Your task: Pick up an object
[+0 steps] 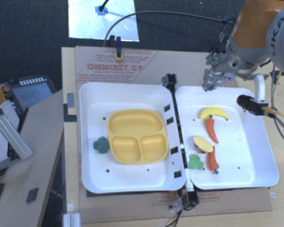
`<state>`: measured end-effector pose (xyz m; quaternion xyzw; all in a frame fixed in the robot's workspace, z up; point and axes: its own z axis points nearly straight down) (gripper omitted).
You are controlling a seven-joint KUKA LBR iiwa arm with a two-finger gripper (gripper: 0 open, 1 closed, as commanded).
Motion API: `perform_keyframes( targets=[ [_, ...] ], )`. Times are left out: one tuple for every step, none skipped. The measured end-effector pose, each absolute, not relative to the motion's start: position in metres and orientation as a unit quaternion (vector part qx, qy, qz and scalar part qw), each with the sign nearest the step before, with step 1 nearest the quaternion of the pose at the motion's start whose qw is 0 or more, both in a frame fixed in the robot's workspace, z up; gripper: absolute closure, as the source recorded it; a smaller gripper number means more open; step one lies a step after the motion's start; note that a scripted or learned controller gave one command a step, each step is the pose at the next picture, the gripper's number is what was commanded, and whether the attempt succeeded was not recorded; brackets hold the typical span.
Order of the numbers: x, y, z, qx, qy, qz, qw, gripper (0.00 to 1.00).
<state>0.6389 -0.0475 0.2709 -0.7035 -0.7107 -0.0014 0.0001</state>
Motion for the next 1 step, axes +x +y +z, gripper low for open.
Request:
perform_keyframes(
  targets=[
    [0.6383,-0.0034,0.2672,-0.704,-0.710,-0.0012,0.000,1.00]
  ],
)
